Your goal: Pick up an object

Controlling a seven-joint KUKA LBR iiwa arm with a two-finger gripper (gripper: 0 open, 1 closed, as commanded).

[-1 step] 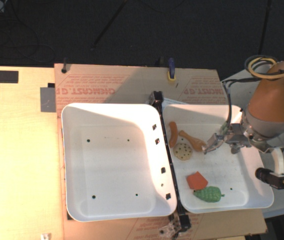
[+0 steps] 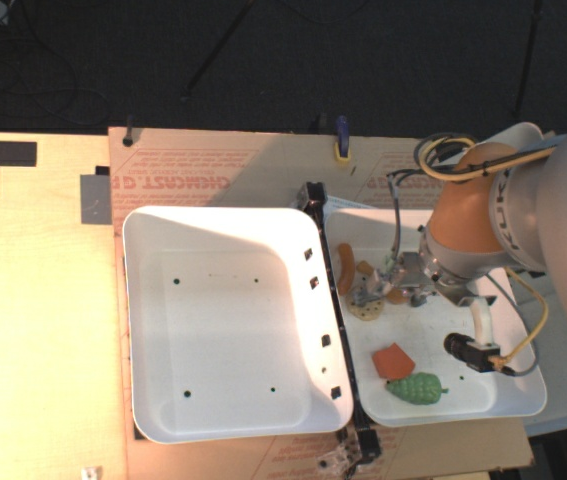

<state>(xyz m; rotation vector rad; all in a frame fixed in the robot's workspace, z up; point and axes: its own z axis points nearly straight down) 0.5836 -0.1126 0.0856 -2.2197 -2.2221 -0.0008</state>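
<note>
While two shallow white bins sit side by side on the table, their loads differ: the left bin shows a bare floor with a few small dark dots, and the right bin carries every loose thing. Counting from the left of that bin, one slim orange-brown piece lies along the dividing wall at about 10 o'clock from the bin's middle. One pale, speckled round piece sits just below and right of it. One red wedge-shaped block lies at about 6 o'clock, and one green knobbly object lies just beside it at 5 o'clock, near the front rim. That makes four objects. The tool is low over the speckled piece, at the end of the grey arm with its orange band, which comes in from 3 o'clock. Cables and metal parts crowd it, so I cannot tell how it stands or whether it grips anything.
</note>
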